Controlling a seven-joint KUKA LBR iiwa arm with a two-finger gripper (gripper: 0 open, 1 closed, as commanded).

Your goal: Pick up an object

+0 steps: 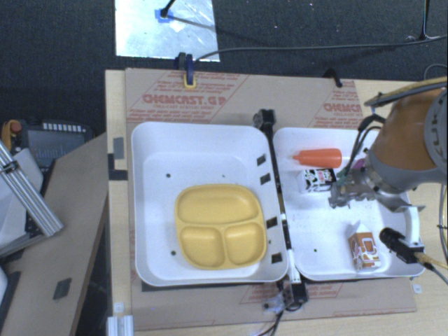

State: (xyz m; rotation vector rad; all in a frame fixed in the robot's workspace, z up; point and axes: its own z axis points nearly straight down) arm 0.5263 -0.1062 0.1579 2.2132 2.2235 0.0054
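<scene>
the gripper [341,197] hangs low over the middle of the right bin [315,247], with the grey arm [413,145] reaching in from the right and covering that bin's far right corner. whether it is clenched or released cannot be told from this angle, and nothing is seen held in it.

three loose things lie around it. a small black-and-white carton [316,180] sits just left of the gripper, very close, though contact is unclear. an orange bottle [318,158] lies on its side just beyond the carton, toward the far wall. a small orange-and-white box [365,250] rests near the front right of the bin, well apart from the other two. a bit of pink [360,165] peeks out beside the wrist, too hidden to name.

the left bin [143,187] holds a yellow divided tray [220,225], lying flat toward its near side. both bins sit on a brown printed cardboard sheet [231,93].
</scene>
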